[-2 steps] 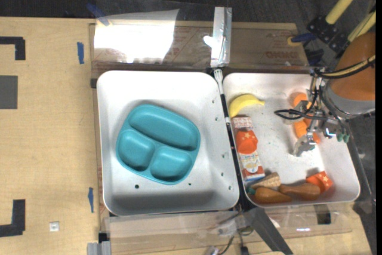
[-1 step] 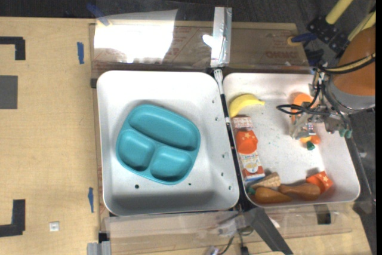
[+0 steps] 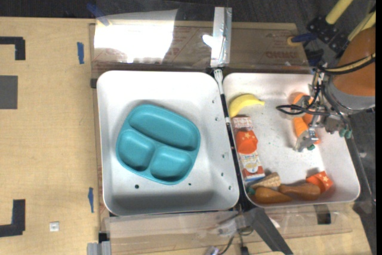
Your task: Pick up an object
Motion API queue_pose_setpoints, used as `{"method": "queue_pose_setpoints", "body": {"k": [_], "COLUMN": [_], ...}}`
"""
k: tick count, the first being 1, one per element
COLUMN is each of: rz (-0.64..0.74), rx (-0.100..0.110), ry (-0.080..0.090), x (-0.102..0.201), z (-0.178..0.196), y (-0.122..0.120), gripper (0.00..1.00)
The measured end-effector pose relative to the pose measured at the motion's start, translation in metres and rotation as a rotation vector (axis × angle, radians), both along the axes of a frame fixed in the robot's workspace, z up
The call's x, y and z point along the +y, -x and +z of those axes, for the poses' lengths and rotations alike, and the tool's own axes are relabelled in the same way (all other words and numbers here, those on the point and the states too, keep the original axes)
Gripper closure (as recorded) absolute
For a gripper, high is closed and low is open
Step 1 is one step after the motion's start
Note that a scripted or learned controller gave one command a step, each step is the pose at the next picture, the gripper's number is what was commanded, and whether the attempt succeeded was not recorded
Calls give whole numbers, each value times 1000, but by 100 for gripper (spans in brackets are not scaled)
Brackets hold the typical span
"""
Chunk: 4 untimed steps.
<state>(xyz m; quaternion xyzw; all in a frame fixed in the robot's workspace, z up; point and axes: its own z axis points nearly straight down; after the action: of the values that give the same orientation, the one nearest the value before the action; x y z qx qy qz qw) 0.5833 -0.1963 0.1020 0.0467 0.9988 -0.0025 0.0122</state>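
Landmark: the banana (image 3: 244, 103), lying in the right bin (image 3: 352, 171) at its upper left corner, close to the divider between the two bins.
Gripper: the gripper (image 3: 307, 141) hangs low over the right bin, right of the banana and a little nearer the camera; cables and fittings crowd it, so I cannot tell whether it is spread or pressed together.
Nearest object: an orange piece (image 3: 300, 122) sits right of the banana, touching or just beside the gripper's upper side; nothing can be made out inside the tool.
Other objects: an orange cup (image 3: 246, 141) lies just below the banana; a label card (image 3: 251, 164) lies below that; a brown drumstick (image 3: 286, 191) lies along the bin's near wall, well below the banana; a small orange toy (image 3: 320, 180) sits at the drumstick's right end.
Left bin: the left bin (image 3: 113, 92), left of the banana, bears a teal tray (image 3: 157, 143).
Done: judging by position, the arm is down at picking height beside the orange piece.
Left: a confirmed grip and a lift; no object appears off the bin floor.
Risk: the grip may miss or only nudge the piece.
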Motion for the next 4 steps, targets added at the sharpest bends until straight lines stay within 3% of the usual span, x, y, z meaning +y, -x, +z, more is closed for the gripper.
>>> {"method": "queue_pose_setpoints", "body": {"k": [1,2,3,4], "rz": [17,19,-77,-78], "rx": [13,-3,5,15], "ry": [-2,2,-5,-7], "x": [10,10,35,35], "z": [-14,1,155,150], "y": [-8,-12,-48,-46], "gripper": [0,100,100,0]}}
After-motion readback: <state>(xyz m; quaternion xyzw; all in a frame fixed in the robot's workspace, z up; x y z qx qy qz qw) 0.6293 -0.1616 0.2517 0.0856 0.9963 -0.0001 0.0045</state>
